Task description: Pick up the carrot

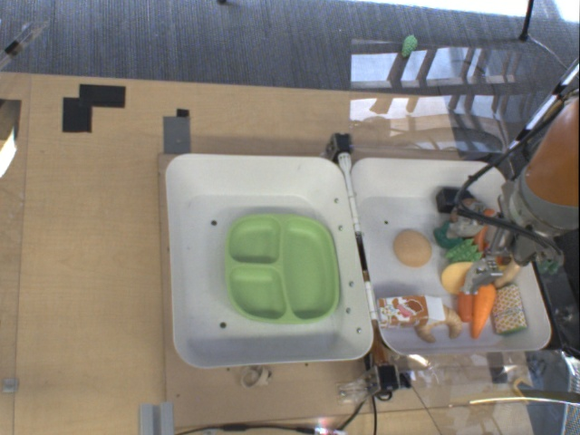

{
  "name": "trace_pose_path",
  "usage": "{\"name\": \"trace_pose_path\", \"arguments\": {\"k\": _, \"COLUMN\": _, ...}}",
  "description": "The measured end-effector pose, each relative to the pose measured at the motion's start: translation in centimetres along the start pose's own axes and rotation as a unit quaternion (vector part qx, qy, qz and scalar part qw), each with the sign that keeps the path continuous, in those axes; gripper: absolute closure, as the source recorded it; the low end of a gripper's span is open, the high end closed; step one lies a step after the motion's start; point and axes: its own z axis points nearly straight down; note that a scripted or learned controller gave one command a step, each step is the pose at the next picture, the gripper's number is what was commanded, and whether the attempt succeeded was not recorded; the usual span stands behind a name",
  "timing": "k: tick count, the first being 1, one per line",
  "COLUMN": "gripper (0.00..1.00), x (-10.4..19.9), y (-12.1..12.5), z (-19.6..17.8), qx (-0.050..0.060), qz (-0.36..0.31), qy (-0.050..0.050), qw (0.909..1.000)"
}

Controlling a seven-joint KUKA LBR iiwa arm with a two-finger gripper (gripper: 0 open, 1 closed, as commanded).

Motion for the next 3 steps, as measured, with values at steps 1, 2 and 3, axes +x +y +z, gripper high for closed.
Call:
{"name": "trace_pose_path", "arguments": {"k": 1, "gripper": 0.0, "x": -3.8, "y": -2.5, "z": 9.6, "qx": 0.001, "qz": 0.102, "qy": -0.004, "qw": 0.9948}}
{"name": "trace_pose_path", "arguments": {"k": 2, "gripper": 0.0, "x": 2.5, "y": -4.6, "z": 9.5, "qx": 0.0, "qz": 0.174, "qy": -0.004, "qw": 0.9848}}
{"name": "trace_pose_path", "arguments": {"k": 3, "gripper": 1.0, "x": 2.1, "y": -4.5, "z": 8.2, "qx": 0.0, "qz": 0.17, "qy": -0.009, "qw": 0.9855}}
